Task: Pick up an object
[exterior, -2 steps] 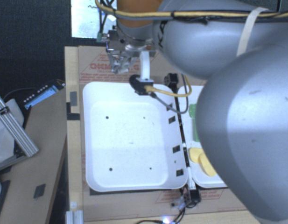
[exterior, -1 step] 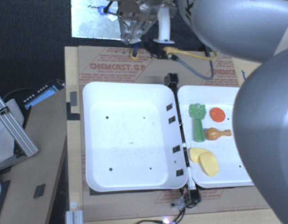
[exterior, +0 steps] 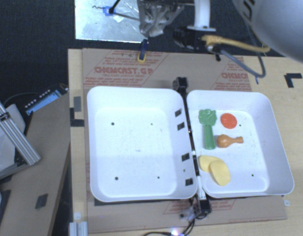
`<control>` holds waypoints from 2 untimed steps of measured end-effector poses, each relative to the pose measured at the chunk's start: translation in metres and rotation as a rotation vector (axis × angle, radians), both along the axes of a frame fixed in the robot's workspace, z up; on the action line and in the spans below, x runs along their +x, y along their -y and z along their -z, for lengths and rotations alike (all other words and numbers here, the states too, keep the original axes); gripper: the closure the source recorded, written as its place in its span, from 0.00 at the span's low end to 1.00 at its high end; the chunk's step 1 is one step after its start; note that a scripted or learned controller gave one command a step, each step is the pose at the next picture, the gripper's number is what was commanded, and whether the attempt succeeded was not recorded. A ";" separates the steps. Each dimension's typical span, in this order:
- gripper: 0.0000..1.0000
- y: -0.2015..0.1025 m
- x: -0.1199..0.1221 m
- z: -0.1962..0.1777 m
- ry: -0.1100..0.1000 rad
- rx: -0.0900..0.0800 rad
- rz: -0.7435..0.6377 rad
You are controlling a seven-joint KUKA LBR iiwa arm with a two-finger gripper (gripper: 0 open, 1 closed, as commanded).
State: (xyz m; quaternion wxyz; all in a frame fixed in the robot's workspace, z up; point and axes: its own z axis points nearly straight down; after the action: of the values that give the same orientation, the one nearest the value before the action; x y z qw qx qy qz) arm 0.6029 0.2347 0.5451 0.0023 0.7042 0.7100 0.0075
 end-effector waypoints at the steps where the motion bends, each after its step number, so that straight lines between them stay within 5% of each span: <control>1: 1.00 0.001 0.068 0.011 -0.010 -0.007 0.008; 2: 1.00 0.000 -0.010 0.009 -0.014 -0.005 0.001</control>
State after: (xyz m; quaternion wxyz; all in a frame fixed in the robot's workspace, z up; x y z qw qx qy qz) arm 0.5932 0.2350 0.5364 -0.0008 0.7045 0.7097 0.0011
